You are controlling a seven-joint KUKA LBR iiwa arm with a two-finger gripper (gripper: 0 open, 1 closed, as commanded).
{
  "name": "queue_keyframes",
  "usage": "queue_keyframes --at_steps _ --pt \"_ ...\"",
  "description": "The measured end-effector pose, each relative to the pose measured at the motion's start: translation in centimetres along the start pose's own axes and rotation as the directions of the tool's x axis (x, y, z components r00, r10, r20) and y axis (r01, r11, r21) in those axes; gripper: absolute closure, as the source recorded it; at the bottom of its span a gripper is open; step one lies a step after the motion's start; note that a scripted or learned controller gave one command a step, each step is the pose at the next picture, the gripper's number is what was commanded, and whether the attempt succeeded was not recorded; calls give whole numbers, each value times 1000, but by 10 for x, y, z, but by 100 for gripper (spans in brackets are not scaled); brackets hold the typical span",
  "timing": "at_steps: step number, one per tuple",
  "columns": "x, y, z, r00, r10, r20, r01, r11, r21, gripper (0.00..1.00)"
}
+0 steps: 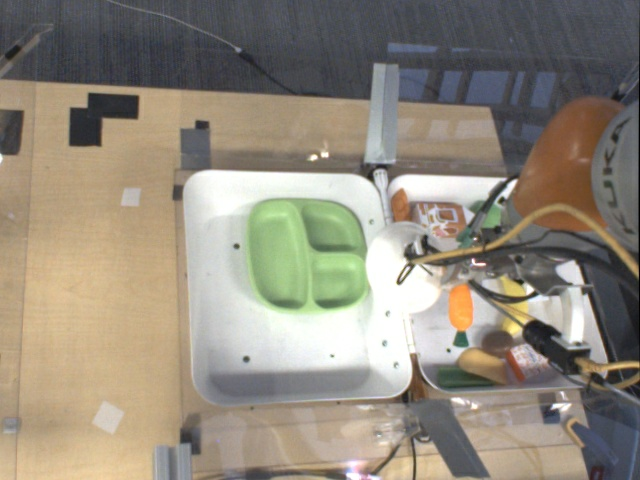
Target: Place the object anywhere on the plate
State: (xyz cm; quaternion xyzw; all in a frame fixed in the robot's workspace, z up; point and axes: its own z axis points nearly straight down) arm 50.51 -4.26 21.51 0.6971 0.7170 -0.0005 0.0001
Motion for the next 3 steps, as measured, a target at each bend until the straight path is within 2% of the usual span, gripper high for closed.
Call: queue_keyframes --at_steps 1,2,3 --pt "70 59 -4 994 -105 -2 105 994 0 100" --pt "118 91 28 973 -229 -1 229 973 1 100" --pt "118 91 27 973 -229 0 229 973 0 0"
